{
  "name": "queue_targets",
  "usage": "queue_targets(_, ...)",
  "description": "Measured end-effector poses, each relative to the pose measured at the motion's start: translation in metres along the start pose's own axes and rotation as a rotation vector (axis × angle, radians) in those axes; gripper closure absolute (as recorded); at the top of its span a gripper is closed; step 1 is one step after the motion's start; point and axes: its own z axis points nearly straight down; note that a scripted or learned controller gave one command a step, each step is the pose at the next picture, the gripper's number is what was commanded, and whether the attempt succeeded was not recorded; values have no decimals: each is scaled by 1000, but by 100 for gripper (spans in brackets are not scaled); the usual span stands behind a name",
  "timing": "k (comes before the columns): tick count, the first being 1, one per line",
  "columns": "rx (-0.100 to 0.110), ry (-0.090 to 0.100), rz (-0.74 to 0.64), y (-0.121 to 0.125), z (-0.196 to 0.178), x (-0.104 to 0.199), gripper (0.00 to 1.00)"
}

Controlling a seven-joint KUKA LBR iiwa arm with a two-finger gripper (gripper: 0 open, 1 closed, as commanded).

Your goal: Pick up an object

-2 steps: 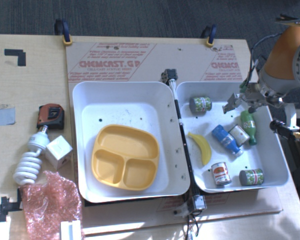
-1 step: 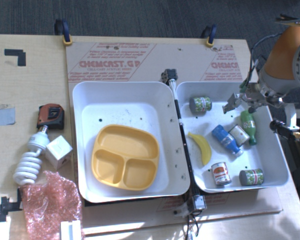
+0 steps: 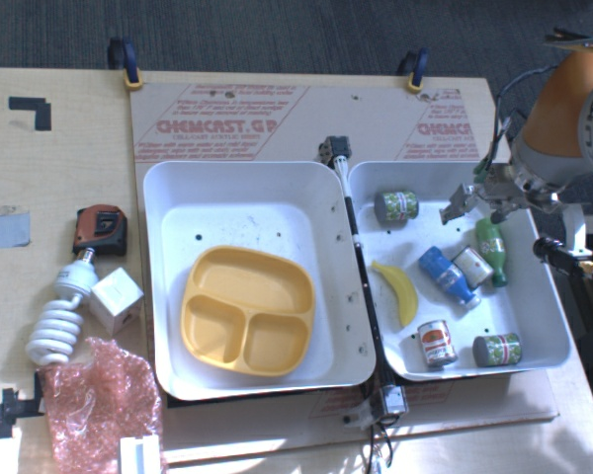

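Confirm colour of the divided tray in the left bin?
Yellow, plain with no pattern. The divided tray lies in the left bin, clearest in the camera view.

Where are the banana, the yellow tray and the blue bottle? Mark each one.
banana [image 3: 399, 289], camera view, middle of its curve
yellow tray [image 3: 245, 309], camera view, central divider
blue bottle [image 3: 445, 274], camera view, mid-body

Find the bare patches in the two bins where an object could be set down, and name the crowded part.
Free: the left bin floor behind the yellow tray, and the right bin floor between the banana and the upper green can. Crowded: around the blue bottle and green bottle, under the gripper.
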Motion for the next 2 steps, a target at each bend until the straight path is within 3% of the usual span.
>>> queue_targets(2, 0, 0, 0, 0, 0, 0, 0)
